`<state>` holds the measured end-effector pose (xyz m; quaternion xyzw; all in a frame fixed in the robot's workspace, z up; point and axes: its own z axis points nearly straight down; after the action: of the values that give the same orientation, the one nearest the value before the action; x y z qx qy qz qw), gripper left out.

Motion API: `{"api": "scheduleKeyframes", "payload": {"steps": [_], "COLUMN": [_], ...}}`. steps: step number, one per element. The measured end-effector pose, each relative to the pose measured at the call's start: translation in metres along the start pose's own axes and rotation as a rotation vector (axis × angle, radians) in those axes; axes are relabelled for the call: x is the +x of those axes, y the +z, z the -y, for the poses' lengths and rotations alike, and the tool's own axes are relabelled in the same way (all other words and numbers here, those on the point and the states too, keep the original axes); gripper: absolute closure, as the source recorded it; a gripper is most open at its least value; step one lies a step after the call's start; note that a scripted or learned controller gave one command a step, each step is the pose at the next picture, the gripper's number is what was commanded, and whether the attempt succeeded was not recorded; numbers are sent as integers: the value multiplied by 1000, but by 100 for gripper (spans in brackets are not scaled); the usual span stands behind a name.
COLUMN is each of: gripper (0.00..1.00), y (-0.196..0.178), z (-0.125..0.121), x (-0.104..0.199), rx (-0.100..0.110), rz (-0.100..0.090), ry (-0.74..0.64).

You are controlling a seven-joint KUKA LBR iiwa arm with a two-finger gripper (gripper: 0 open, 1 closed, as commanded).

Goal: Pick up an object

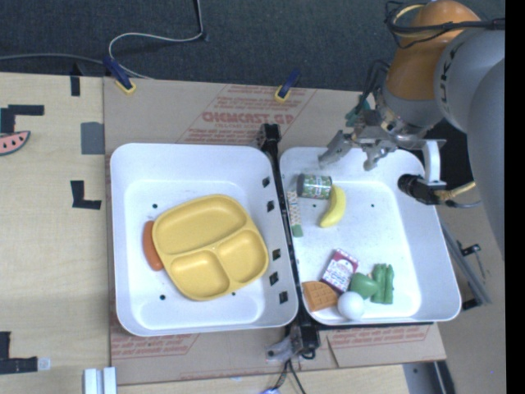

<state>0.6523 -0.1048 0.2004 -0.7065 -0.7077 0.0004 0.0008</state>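
Two white bins sit side by side on the tabletop: a left bin (pixel 131 220) and a right bin (pixel 426 253). The left bin holds two things: one yellow divided plate (pixel 209 246) and one orange piece (pixel 151 246) that pokes out from under the plate's left edge. The right bin holds six things: one small can (pixel 315 187), one banana (pixel 333 208), one pink and white packet (pixel 340 270), one green toy (pixel 376 284), one white ball (pixel 351 304) and one tan cracker-like square (pixel 318 294). Two blue and yellow clamps (pixel 120 75) (pixel 286 88) grip the far edge of the cardboard sheet (pixel 238 121) beneath the bins.
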Motion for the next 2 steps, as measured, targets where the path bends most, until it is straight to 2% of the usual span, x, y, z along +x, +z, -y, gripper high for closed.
{"api": "scheduleKeyframes", "payload": {"steps": [1,2], "gripper": [0,0], "y": [94,114], "z": [101,109], "x": [4,8], "rx": [4,-5], "rz": [-1,2], "ry": [2,2]}}
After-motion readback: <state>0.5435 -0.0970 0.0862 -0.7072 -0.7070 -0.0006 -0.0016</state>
